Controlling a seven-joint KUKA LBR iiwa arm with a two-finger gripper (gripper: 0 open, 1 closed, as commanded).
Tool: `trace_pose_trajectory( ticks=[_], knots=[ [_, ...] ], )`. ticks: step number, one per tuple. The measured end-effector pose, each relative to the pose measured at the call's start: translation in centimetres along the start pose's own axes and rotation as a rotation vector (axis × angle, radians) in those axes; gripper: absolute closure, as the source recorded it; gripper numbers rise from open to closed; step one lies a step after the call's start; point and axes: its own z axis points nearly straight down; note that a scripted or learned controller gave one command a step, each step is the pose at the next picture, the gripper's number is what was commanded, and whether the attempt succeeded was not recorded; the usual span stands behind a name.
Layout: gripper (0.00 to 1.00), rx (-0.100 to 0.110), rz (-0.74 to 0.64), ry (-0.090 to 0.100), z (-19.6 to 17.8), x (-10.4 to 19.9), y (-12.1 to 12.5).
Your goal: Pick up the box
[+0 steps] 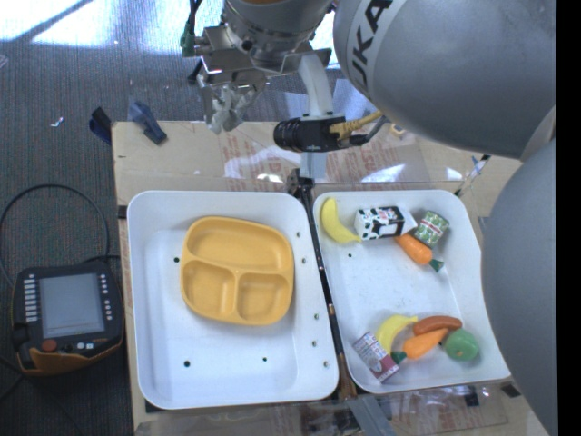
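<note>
A small black-and-white box (379,222) printed like a milk carton lies on its side at the back of the right bin (472,271), between a banana (337,222) and a green can (434,226). A second small carton, pink and white (374,355), lies at the front of the same bin. My gripper (229,107) hangs high over the bench behind the left bin, well up and to the left of both boxes. Nothing shows in it.
A yellow divided plate (239,270) sits in the left bin (154,334). The right bin also holds a carrot (418,249) and, at the front, a banana, a sausage, a carrot and a green fruit (461,345). A teach pendant (65,321) lies on the floor at left.
</note>
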Motion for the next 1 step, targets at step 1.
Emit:
trace_pose_trajectory(
  ticks=[1],
  knots=[
    [1.0,0.001,0.024,0.0,-0.01,-0.31,-0.12]
  ],
)
